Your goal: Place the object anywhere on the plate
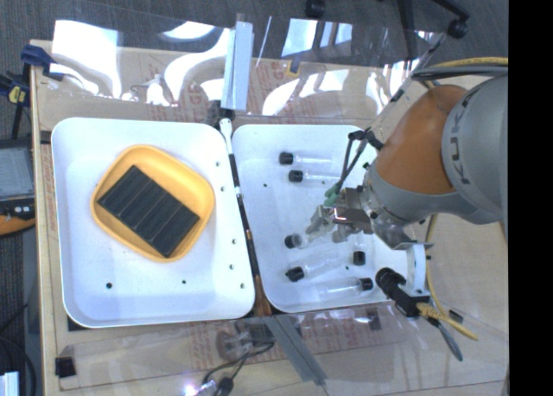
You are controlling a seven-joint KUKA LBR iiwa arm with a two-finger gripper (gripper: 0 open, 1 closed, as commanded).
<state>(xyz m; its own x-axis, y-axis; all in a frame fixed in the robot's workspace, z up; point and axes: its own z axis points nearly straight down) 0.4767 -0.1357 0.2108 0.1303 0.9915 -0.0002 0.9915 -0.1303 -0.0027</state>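
Over the right bin (259, 213), the claw (333, 221), grip state unreadable, nears light, slippery clear vials (307, 161); black caps offer purchase.

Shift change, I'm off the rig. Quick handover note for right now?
Gripper: low over the right bin, among clear tubes with black caps; finger state can't be read, no visible hold.
Plate: yellow, with a dark ribbed insert, in the left bin.
Done: nothing on the plate yet; all tubes I can see lie in the right bin.
Left: grab one tube, carry it across, set it on the plate.
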